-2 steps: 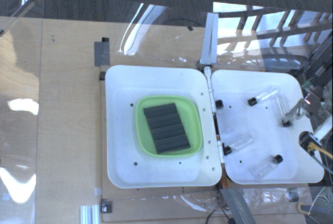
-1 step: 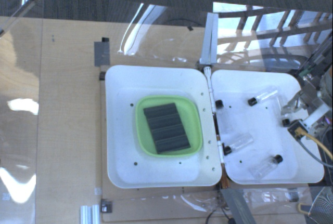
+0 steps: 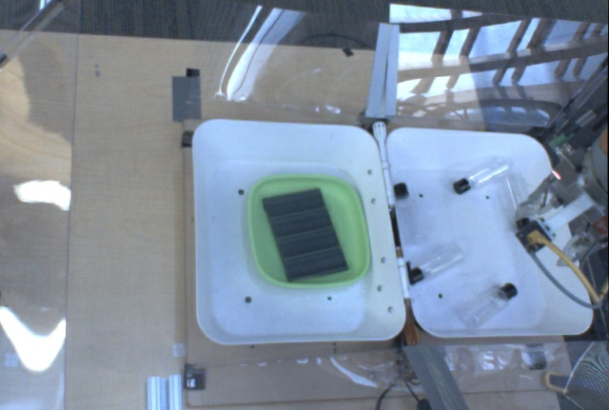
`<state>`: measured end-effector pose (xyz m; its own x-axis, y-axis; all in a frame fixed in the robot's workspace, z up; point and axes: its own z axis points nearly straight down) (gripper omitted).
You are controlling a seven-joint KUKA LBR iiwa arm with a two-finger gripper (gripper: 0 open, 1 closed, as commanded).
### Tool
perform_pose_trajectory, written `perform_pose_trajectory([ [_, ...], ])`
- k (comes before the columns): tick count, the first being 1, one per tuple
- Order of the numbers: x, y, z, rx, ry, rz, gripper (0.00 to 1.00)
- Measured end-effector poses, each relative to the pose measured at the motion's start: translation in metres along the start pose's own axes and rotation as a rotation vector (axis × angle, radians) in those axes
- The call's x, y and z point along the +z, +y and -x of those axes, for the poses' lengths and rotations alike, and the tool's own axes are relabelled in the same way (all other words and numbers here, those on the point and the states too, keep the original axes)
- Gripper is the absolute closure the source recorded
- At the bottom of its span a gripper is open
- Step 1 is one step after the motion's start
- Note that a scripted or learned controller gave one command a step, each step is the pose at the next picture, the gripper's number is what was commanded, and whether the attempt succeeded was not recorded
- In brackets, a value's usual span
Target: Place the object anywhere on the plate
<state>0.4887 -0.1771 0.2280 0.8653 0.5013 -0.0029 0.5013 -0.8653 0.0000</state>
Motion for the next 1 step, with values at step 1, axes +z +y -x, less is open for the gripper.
perform_pose_trajectory([
  [1, 0.0084, -0.0513, -0.0303, 0.031, 0.002, -0.001, 0.00],
])
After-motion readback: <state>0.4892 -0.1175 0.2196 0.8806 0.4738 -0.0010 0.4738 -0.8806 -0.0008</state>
